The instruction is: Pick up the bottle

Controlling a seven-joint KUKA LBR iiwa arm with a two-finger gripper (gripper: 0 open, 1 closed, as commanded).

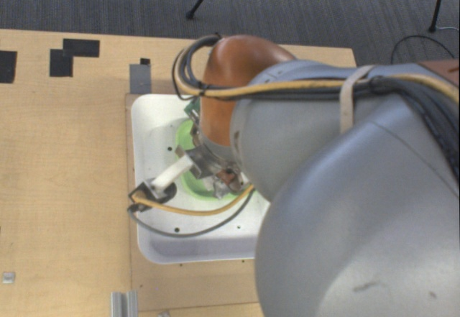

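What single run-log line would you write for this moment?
arm: low over white bin | gripper: hidden by wrist | green object: under wrist, partly hidden | grasp: cannot tell

Even, soft lighting with faint shadows; the near arm (359, 186) looms slightly blurred.

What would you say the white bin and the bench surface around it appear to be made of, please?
The shallow white bin looks like moulded plastic: smooth, faintly glossy, with rounded corners and a raised rim. The tan bench surface looks like matte wood or fibreboard, an even pale brown with faint grain; which of the two is unclear.
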